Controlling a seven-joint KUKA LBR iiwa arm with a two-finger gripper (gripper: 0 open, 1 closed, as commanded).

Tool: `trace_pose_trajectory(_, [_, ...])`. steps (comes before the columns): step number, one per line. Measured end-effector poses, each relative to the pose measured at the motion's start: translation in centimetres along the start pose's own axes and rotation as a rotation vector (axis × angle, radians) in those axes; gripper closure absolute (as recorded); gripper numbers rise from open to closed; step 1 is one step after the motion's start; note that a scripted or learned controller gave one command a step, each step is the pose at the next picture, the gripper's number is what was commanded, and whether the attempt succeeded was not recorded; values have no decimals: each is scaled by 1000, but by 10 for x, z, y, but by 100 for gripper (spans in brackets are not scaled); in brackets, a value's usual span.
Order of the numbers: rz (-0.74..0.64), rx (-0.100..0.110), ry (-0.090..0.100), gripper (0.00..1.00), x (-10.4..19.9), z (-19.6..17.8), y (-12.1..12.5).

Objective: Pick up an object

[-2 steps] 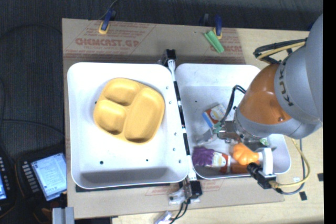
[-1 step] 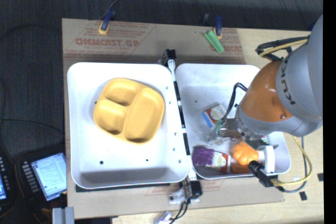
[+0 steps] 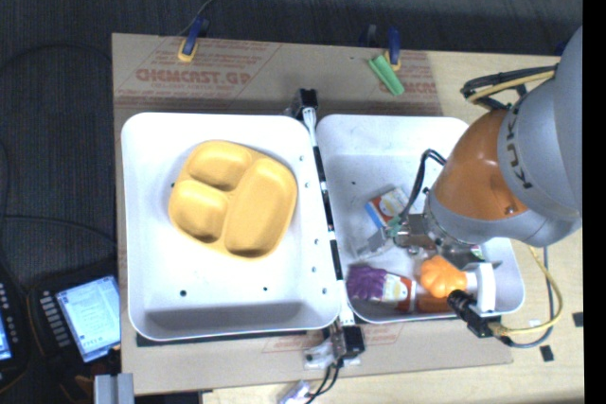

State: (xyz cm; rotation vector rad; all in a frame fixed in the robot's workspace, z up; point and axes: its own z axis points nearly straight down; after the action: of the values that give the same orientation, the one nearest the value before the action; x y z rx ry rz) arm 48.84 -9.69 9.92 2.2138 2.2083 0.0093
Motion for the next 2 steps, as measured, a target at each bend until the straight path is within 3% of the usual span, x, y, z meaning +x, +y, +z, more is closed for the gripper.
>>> trace_pose_trajectory(1, [-6,8,9,0,-10,11,-2])
trace_pose_trajectory(2, [1,3,-2,0,-1,11,-2])
